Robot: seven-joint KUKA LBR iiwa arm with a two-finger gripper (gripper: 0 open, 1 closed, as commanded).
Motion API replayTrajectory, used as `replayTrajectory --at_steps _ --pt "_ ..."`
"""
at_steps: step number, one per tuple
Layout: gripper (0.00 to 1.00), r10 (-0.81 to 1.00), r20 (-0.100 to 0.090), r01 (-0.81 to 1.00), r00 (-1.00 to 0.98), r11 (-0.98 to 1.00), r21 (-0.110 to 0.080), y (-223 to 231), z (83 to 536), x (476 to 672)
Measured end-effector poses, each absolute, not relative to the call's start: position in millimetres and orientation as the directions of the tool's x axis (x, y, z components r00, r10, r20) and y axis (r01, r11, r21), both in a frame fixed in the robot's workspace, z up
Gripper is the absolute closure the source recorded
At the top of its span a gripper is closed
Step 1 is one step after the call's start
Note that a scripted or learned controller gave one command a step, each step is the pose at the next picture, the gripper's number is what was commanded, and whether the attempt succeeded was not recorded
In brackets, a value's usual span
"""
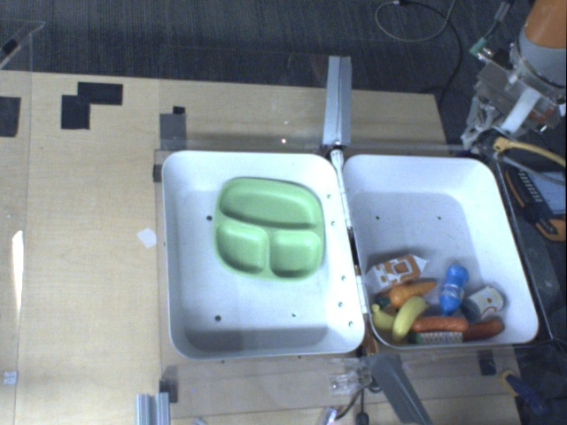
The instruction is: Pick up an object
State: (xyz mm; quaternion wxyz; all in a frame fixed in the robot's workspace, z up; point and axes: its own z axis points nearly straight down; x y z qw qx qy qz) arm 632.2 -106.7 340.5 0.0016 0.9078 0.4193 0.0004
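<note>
Pale wooden table (89,264) bearing two shallow white bins side by side, dark carpet behind. Left bin (186,317) holds a green sectioned tray (268,227). Right bin (425,193) holds a cluster of small objects packed into its near corner: yellow banana (406,315), orange carrot (409,291), blue bottle (453,288), red sausage (438,324), printed packet (392,269). Gripper (505,104) hangs beyond the right bin's far right corner, well apart from the cluster; whether it is spread or pressed together cannot be told.

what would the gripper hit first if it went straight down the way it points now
Probably the back right rim of the right-hand shallow white bin, or the bench just outside it. The gripper hangs above that corner, well clear of the toy pile; depth is hard to judge from this slanted view.
</note>
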Motion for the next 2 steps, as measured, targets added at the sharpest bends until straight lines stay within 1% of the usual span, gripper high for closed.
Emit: replayTrajectory --at_steps 1,2 --pt "1.0 0.896 0.0 0.896 0.444 -0.444 0.002 -104 286 638.2" --pt "1.0 0.817 0.001 0.817 0.576 -0.576 0.003 -154 289 654.7"
